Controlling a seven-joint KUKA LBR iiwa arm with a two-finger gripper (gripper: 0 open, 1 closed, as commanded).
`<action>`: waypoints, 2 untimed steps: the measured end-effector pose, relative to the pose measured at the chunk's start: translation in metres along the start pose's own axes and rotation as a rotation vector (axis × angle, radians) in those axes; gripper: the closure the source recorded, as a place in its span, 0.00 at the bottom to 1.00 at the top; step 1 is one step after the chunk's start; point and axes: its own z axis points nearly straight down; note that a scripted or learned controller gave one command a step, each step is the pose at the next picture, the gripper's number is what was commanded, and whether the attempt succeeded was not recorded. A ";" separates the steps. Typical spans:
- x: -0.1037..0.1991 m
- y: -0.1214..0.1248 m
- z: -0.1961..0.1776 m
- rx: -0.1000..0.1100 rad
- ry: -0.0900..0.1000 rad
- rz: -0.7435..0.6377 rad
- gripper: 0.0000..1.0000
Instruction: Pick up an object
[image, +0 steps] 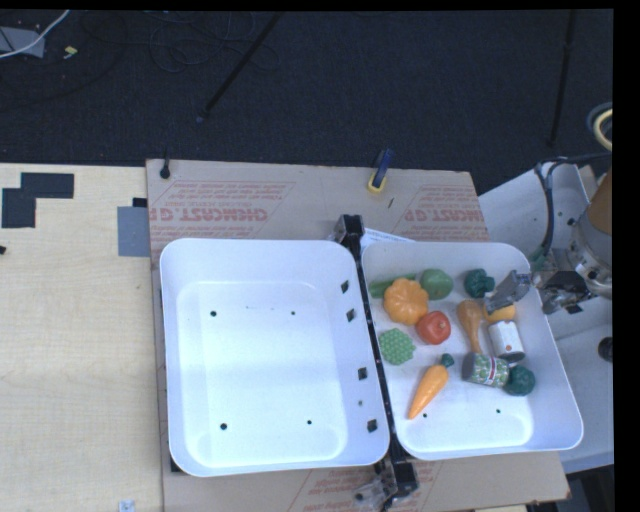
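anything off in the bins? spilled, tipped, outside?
Nothing is spilled or outside. The small printed can lies tipped on its side in the right white bin, touching a dark green round vegetable. The orange toy carrot lies slantwise nearby.

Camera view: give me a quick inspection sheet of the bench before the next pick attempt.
Surface: two shallow white bins, left bin and right bin, side by side on a brown cardboard sheet.
Job's things: all in the right bin: orange toy pumpkin, red toy tomato, orange toy carrot, green bumpy toy fruit, small printed can, other small green toys.
Clutter: yellow-and-blue clamp at the cardboard's far edge.
Gripper: metal gripper over the right bin's far right part, holding nothing visible.
Cables: dark cable by the arm.
Surroundings: dark floor behind.
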 end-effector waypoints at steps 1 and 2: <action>-0.014 0.046 0.152 0.004 0.001 -0.003 0.00; 0.074 0.067 0.145 0.001 0.003 -0.006 0.00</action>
